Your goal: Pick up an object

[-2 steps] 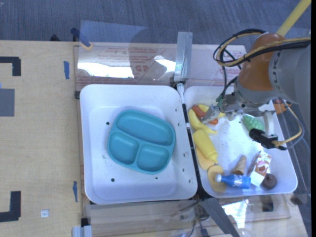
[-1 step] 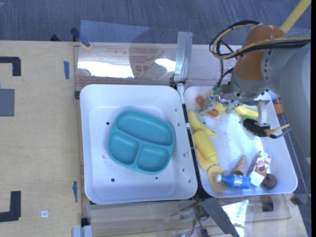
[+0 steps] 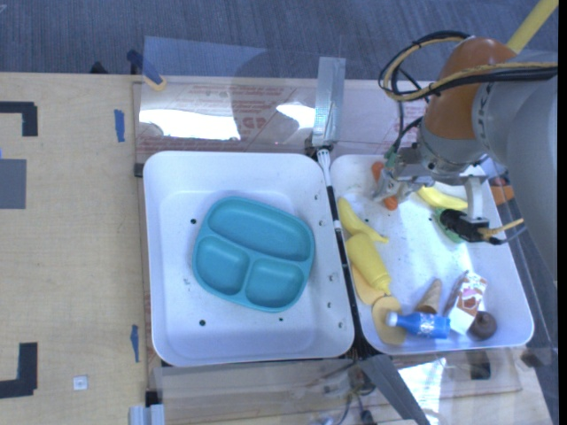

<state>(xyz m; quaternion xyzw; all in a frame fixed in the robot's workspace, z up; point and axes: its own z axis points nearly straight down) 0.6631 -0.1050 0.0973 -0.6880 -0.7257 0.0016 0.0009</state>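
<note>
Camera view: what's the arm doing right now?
The grey arm reaches in from the right, with its gripper low over the far end of the right bin, near a small orange piece and a banana. Nothing is visibly between its fingers. Closer in the same bin lie a yellow bottle, a blue bottle and other small items. The left bin holds a teal divided plate, untouched.

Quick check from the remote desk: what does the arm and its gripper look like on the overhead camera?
The arm is a bulky grey body with an orange band above the wrist. Black and yellow cables loop beside that band. The gripper is a small metal assembly with orange tips.
</note>
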